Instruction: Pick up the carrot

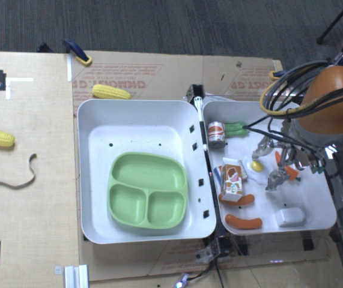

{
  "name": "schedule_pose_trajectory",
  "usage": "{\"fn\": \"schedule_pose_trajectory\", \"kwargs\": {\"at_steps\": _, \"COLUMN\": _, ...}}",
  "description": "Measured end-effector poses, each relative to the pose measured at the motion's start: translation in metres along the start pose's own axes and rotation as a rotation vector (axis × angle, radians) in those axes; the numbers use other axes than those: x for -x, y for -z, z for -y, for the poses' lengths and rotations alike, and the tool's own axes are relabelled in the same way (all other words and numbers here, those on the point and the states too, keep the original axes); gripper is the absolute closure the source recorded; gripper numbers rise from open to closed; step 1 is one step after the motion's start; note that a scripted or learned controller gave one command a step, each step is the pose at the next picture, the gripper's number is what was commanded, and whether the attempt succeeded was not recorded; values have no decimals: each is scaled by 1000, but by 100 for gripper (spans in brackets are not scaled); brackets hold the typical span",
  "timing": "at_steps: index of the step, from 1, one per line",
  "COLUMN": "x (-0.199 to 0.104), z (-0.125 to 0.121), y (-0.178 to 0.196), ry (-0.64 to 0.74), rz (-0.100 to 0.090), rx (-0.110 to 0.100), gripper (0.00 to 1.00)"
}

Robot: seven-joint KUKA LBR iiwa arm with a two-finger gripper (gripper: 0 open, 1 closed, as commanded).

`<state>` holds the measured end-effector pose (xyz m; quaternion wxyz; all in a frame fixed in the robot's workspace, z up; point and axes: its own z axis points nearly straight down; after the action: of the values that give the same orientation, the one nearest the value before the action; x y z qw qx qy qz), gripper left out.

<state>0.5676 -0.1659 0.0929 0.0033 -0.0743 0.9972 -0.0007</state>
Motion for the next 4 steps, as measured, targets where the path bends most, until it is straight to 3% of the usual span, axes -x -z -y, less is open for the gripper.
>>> {"fn": "schedule_pose_trajectory", "kwargs": {"at_steps": 1, "x": -27, "z": -51, "y": 12, "ry": 107, "rz": -1, "rx": 2, "gripper": 0}}
{"fn": "schedule_pose_trajectory", "kwargs": {"at_steps": 2, "x": -57, "z": -15, "y": 64, "ry": 169, "rz": -1, "rx": 1, "gripper": 0}}
{"fn": "schedule_pose_trajectory", "kwargs": {"at_steps": 3, "x": -32, "z": 38, "y": 0, "ry": 9, "rz": 1, "rx": 0, "gripper": 0}}
{"fn": "schedule_pose_trajectory", "kwargs": {"at_steps": 4, "x": -27, "z": -37, "y": 1, "ry": -147, "rz": 0, "rx": 2, "gripper": 0}}
